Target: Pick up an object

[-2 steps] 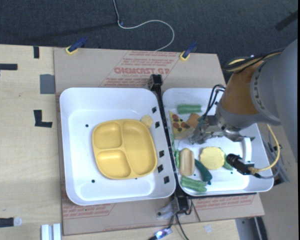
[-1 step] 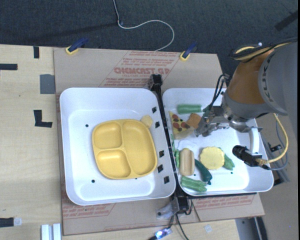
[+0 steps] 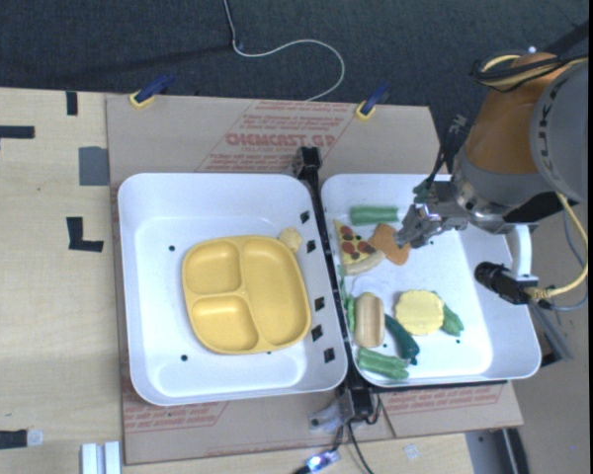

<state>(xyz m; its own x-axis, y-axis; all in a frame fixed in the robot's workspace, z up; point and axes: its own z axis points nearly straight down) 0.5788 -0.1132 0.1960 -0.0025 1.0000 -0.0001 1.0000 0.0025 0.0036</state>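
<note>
While green beans lay nearest, at the front of the right bin, a hot dog and a yellow round piece sat just behind them. Beside these, in the left bin, rested a yellow divided plate. Farther back in the right bin, a pizza slice lay against an orange piece, and the tool hung right at that orange piece; whether it gripped it, I could not tell. A green pod lay beyond. Both bins stood on the counter.
</note>
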